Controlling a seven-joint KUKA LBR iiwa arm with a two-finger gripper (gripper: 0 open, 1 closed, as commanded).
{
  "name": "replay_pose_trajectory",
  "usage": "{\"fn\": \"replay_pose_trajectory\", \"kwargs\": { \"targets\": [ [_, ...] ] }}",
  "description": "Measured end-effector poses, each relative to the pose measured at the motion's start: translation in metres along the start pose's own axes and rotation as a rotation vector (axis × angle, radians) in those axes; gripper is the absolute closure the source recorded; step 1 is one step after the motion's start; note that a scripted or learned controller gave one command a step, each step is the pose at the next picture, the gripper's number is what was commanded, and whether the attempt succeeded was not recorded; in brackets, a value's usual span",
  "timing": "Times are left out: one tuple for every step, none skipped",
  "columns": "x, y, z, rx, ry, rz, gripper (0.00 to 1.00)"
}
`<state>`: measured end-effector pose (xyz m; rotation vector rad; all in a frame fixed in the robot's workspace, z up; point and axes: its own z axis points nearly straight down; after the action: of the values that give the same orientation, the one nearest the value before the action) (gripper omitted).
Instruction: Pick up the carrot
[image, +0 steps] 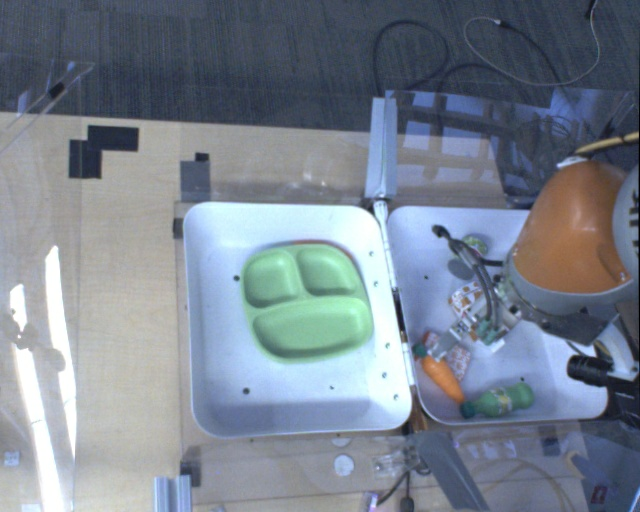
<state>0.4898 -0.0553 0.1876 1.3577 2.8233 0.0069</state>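
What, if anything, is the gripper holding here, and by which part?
Cannot be told. The gripper hangs over the right bin, apart from the carrot, which lies on the bin floor.

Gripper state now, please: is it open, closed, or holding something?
Gripper: cannot be told; it sits above the right bin, apart from the carrot.

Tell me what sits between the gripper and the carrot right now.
In the camera view, a small pale patterned packet lies between the gripper and the carrot, in the right bin.

arm (575, 235): cut off at right edge | right bin (420, 240): partly hidden under arm | pincer (487, 325): finger state unclear
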Motion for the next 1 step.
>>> {"fn": "replay_pose_trajectory", "kwargs": {
  "targets": [
    [-0.0316,-0.0271,0.0312,0.003,0.003,-0.119,0.0]
  ]
}}
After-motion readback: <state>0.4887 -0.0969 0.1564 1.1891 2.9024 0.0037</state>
